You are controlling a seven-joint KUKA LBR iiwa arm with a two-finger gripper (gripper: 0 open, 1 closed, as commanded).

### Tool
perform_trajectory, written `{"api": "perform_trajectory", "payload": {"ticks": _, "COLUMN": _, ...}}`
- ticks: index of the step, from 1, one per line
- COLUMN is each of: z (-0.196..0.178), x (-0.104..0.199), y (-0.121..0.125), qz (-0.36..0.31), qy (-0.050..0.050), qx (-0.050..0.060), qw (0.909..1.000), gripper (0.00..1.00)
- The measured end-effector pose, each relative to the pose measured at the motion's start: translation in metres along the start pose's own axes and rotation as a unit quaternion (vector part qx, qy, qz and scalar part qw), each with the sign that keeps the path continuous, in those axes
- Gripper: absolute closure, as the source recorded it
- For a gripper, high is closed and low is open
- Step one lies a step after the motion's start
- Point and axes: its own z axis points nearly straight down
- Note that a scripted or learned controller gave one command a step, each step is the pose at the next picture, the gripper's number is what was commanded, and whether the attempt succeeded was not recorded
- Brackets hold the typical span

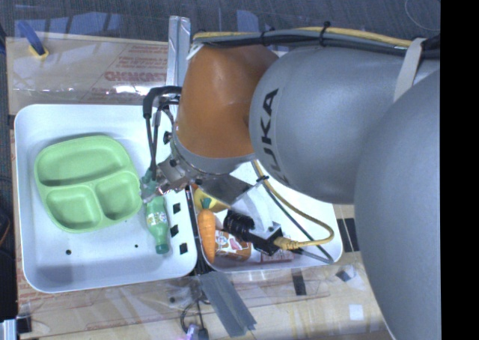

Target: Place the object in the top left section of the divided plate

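The green divided plate (84,181) is seen lying in the left white bin (45,271), toward nine o'clock of the bin's floor, with one long section along its upper edge and two smaller sections below. Just off the plate's rim at three o'clock, a small green bottle (158,229) is found lying on the bin floor, its cap end pointing toward six o'clock, close to the wall shared with the right white bin (329,252). The claw (159,183) is located directly above the bottle's upper end, at the plate's right edge; how far it is spread cannot be told, and no grip on the bottle can be confirmed. Much of the right bin is covered by the arm (299,129), its orange band (213,106) sitting over the divide between the bins. In the right bin, toward six o'clock of the arm, an orange carrot (206,232) is seen beside a brown packet (232,247). The bins are carried by the bench (75,58).
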Motion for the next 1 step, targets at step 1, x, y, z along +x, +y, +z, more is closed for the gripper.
{"api": "perform_trajectory", "payload": {"ticks": 1, "z": 0.0487, "x": -0.0270, "y": -0.0139, "qz": -0.039, "qy": 0.000, "qx": 0.002, "qw": 0.9993, "gripper": 1.00}}
